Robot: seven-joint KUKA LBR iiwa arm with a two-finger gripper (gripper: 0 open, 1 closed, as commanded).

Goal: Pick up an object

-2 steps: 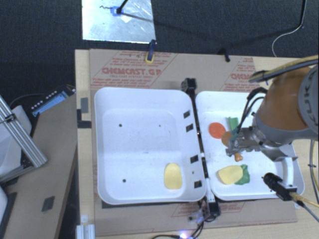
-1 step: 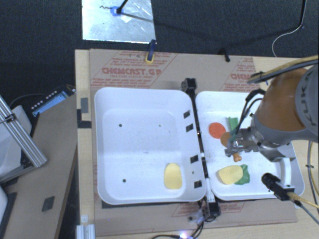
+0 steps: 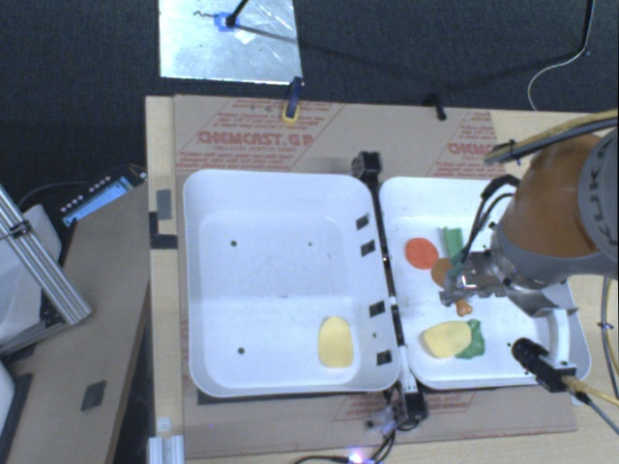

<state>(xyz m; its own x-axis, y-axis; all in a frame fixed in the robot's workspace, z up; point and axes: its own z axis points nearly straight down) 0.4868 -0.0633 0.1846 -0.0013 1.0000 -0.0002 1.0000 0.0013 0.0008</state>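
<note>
Objects: I see several in the right bin (image 3: pixel 406 196), clustered at the gripper (image 3: pixel 458 293).
Gripper: low over them; I cannot tell its state.
Orange disc (image 3: pixel 421 252): just left of it.
Green piece (image 3: pixel 452 239): just behind.
Yellow lump (image 3: pixel 445 339): just in front.
Left bin (image 3: pixel 208 196): another yellow piece (image 3: pixel 336 341), well left.

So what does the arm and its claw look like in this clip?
The arm is a bulky rounded body, orange above and grey below near the wrist. Dark cables loop along its left side. The claw is small, metallic grey, with darker parts.
</note>
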